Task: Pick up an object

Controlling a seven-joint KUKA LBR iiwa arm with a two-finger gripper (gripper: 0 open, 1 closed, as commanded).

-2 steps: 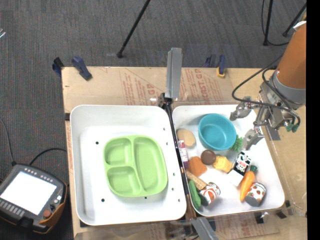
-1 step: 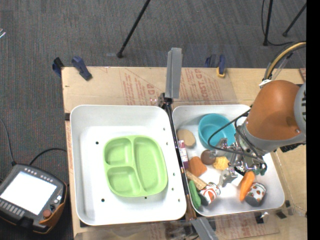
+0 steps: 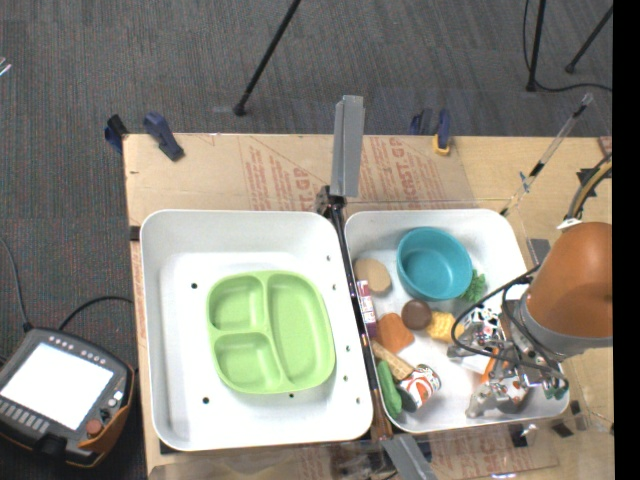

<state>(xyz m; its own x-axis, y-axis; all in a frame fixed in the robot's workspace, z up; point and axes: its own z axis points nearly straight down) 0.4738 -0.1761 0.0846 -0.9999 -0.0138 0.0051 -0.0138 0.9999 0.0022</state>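
Pendant [image 3: 57,396] sits at near left on the floor, off the bench. 2 white bins side by side: left bin [image 3: 165,243] holds a green 3-part tray [image 3: 270,330]; right bin [image 3: 500,230] holds the clutter. Arm [image 3: 572,293] reaches in from the right, orange band over the right bin's near right corner. Gripper [image 3: 510,383] is low in that corner among cables; open or closed, cannot tell, and nothing visibly held.

Candidate objects, all in the right bin:
- teal bowl [image 3: 434,264], far middle
- tan potato [image 3: 373,276], left of bowl
- brown ball [image 3: 416,315], just near the bowl
- orange piece [image 3: 395,334], touching the ball's near left
- yellow corn [image 3: 441,325], right of the ball
- can [image 3: 424,386] and green veg [image 3: 388,385] at near left edge
- greens [image 3: 475,288] peeking behind the bowl

Judgement: pick not yet done; which object is targeted is unclear, since the spot under the gripper is hidden.

Risks:
- corner grab: fingers may hit the bin wall and close on nothing
- small round items may roll out of a pinch
- packed items near the ball mean a 2-object grab or a shove
- loose cables near the wrist could snag
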